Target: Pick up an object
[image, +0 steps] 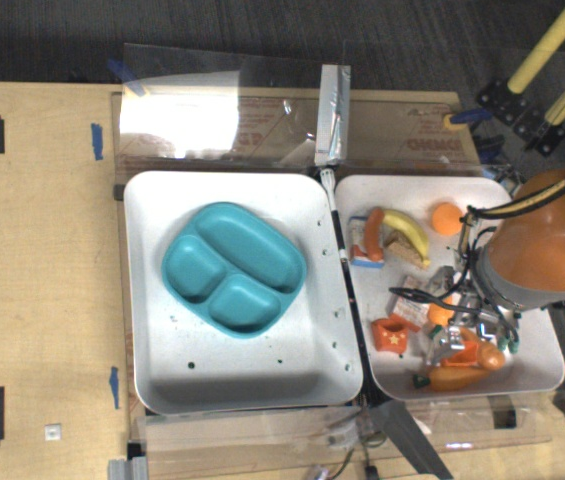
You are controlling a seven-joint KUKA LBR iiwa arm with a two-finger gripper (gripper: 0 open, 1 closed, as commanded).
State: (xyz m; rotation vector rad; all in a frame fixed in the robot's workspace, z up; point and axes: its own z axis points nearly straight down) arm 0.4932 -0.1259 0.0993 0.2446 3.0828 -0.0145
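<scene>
The arm (542, 243) reaches over the right bin (552, 368), with the gripper (454, 340) low among the clutter near the bin's front. Whether it is open or closed cannot be told. Beside it lie a carrot (452, 376) and a red block (392, 335). A banana (407, 232) and an orange ball (447, 218) sit farther back. The left bin (152, 268) holds a teal divided tray (234, 268).

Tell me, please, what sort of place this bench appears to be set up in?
Most likely a robotics lab set up for grasping trials. Two white bins sit side by side: the left bin holds a teal divided tray, the right bin a jumble of toy food such as a banana, and the arm's pincer hangs low over that jumble.
</scene>
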